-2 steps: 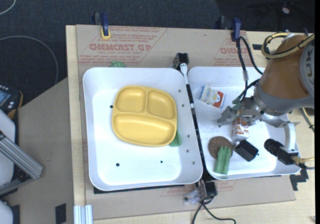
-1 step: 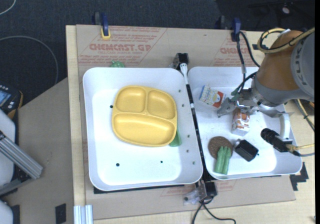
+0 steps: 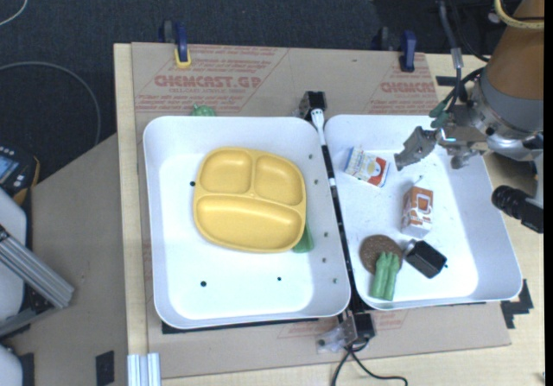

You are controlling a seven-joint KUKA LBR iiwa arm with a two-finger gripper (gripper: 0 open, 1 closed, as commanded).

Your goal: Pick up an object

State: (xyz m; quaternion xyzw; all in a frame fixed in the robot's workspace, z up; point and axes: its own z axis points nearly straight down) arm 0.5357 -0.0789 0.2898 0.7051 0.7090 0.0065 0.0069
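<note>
Dark blue carpet surrounds a counter [image 3: 138,203] topped with a brown protective sheet printed in red with "CHEMCAST GP", readable twice along its far edge and held there by two blue clamps [image 3: 180,41]. Two white bins sit side by side on it. The left bin [image 3: 173,272] holds a yellow divided tray [image 3: 251,200], upside-up with three compartments, and a green bit [image 3: 303,242] peeks out from under the tray at its 4 o'clock edge. In the right bin [image 3: 484,263], a white packet [image 3: 366,165] with red and blue print lies at 10 o'clock; its wording is too small to read. An orange-and-white pouch [image 3: 417,208] lies near the centre, its label also unreadable. At 7 o'clock a brown disc [image 3: 378,249] touches a green toy [image 3: 385,275] that overlaps its lower edge, and a black block [image 3: 426,258] lies just beside them toward 5 o'clock. The arm comes in from 2 o'clock, and the end effector [image 3: 416,149] hangs over the far part of the right bin, between packet and pouch, apart from both; whether its grip is spread or closed cannot be told from this angle, and nothing is seen held in it.
</note>
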